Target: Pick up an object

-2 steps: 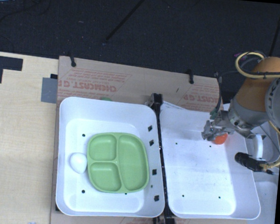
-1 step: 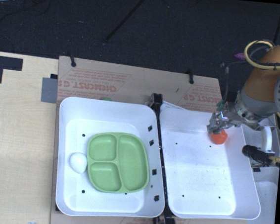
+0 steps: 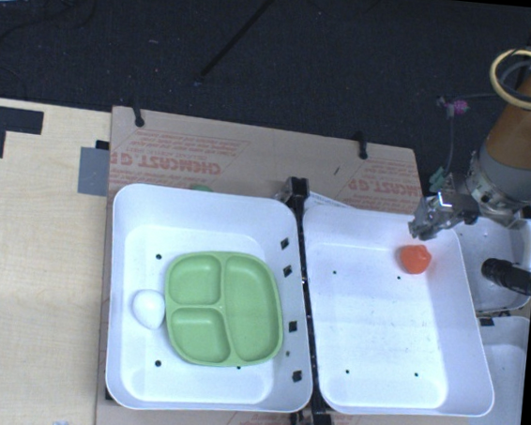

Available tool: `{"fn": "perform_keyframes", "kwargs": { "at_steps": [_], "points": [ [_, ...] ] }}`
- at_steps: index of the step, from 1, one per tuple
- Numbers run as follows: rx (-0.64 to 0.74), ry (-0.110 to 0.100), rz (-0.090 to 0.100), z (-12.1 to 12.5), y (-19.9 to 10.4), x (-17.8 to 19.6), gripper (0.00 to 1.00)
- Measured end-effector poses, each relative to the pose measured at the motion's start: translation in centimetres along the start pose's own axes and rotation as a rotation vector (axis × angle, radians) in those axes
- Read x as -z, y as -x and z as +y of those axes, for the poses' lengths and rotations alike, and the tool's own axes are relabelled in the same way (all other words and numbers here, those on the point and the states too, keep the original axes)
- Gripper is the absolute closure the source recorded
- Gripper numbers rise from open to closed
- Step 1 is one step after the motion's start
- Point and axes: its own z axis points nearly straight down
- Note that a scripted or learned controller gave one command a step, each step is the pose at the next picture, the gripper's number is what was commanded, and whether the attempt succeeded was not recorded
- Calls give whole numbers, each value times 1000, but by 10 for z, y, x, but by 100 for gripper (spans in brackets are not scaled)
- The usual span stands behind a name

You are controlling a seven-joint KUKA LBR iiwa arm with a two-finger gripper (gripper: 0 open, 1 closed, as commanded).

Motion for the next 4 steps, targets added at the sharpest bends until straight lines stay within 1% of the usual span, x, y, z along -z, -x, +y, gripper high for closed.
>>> {"fn": "perform_keyframes", "kwargs": {
  "at_steps": [1, 2, 3, 4],
  "points": [
    [2, -8, 3, -10, -53, -13, 100],
    [2, -9, 4, -29, -104, -24, 100],
    [1, -9, 3, -38, -145, -23, 100],
    [3, -8, 3, -47, -202, -13, 100]
  ]
}}
